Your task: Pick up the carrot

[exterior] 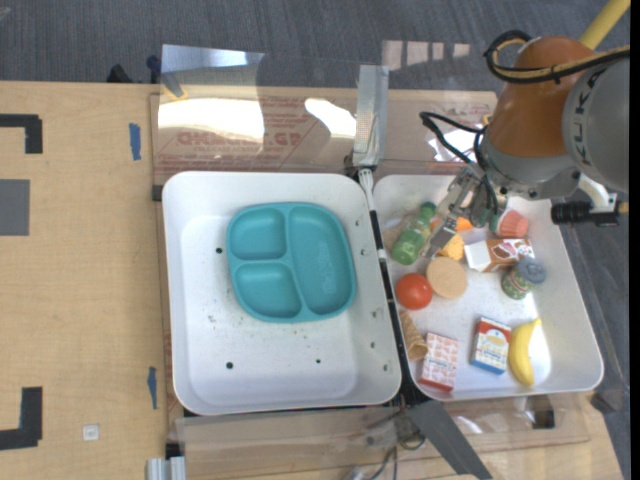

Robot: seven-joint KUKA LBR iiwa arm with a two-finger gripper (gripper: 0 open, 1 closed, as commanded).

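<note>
The carrot [445,240] is a small orange piece lying in the upper left part of the right bin [580,308], between a green bottle [411,237] and a white block [478,256]. My gripper [458,211] hangs directly over the carrot's upper end, reaching down from the grey and orange arm [535,108] at the top right. The gripper body partly hides the carrot, and I cannot make out whether it touches it.
Around the carrot lie a red tomato [414,290], a tan disc [449,279], a can [517,281] and a red item [512,225]. A banana [524,352], two small cartons and a cone sit near the front. The left bin [190,298] holds a teal divided plate [292,260].
</note>
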